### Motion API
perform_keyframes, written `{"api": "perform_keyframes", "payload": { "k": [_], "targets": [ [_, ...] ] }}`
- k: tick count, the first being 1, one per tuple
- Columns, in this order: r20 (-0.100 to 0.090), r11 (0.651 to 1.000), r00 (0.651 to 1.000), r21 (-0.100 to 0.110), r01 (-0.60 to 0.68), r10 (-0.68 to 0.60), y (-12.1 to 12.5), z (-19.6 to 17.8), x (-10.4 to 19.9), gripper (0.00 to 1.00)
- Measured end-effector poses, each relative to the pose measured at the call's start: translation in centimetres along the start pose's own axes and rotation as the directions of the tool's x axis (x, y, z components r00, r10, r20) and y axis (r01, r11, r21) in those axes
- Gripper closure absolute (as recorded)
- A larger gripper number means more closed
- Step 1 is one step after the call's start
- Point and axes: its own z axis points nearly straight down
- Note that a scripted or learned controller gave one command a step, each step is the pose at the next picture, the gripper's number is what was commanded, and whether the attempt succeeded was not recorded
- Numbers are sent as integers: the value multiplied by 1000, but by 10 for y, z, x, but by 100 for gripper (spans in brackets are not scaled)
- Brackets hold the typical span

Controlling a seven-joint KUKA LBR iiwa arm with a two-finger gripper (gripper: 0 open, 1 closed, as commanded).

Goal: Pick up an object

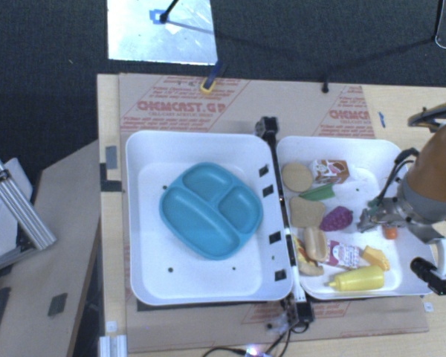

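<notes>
The bench point(171, 99) carries 2 shallow white bins side by side, and the blue plate point(210, 210) serves here as the landmark. That plate, with 3 compartments, lies tilted in the middle of the left bin point(145, 199). The right bin point(386, 155) sits just right of the plate's bin, their walls touching along a black divider.

The grey arm point(435, 177) with its orange band enters well to the right of the plate, over the right bin's far edge. Its gripper point(373, 218) hangs low inside that bin, just right of the purple grape bunch point(337, 218); nothing shows between its tips, and whether they are spread or pressed together cannot be told from this view.

Right of the plate, closest first: a tan slice point(307, 212), a round tan cookie point(296, 176), a green pepper point(317, 193) and a hot dog point(314, 245). Farther out lie a red-and-white packet point(330, 170) and a pink wrapper point(345, 255). Farthest right and lower, the yellow mustard bottle point(356, 278), an orange wedge point(376, 258), and a small orange ball point(389, 232) beside the gripper.
</notes>
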Motion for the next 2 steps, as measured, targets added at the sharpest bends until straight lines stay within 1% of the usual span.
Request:
{"api": "perform_keyframes", "payload": {
  "k": [1,2],
  "targets": [
    [-12,1000,1000,28,3,-2,6,-45,-7,100],
    [-12,1000,1000,28,3,-3,14,-92,-1,100]
  ]
}}
